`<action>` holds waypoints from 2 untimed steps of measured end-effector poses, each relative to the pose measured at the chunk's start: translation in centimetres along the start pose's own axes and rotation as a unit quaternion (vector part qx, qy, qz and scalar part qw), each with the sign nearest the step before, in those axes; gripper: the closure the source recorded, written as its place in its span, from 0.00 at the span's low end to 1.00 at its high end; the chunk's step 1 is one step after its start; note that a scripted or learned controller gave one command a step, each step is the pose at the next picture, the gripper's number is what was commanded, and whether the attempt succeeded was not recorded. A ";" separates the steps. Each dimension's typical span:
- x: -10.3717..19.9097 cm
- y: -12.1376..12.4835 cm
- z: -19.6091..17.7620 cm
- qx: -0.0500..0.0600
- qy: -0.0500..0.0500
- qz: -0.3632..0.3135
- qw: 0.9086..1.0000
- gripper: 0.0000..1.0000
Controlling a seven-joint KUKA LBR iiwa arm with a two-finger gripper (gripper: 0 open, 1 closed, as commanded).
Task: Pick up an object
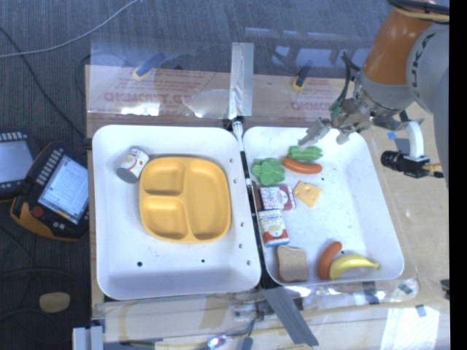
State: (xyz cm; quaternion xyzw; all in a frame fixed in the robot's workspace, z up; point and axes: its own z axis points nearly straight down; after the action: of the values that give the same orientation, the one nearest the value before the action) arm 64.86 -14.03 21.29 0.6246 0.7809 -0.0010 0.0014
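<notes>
My gripper [326, 136] hangs over the far edge of the right bin [379, 195], fingers spread open with nothing between them. Just below and left of it lies a toy carrot [302, 167] with a green leafy top [305, 152]. A green lettuce piece [268, 170] sits to the carrot's left. A yellow cheese wedge [308, 193], two red-and-white packets [274, 197] [274, 228], a bread slice [292, 263], a red sausage [328, 259] and a banana [352, 265] lie further toward the near side.
The left bin [109, 217] holds a yellow divided plate [184, 198] and a small tin can [131, 164] at its far left corner. A handheld pendant [55, 189] lies on the floor to the left. Clear barrier panels [241, 79] stand behind the bins.
</notes>
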 end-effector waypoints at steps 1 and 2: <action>0.0 2.3 12.4 -0.003 -0.002 0.028 1.000 0.00; 1.9 -3.5 12.3 -0.003 -0.001 0.031 1.000 0.00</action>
State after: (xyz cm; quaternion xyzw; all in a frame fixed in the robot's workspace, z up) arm 61.03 -12.96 9.01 0.6484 0.7613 0.0008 0.0042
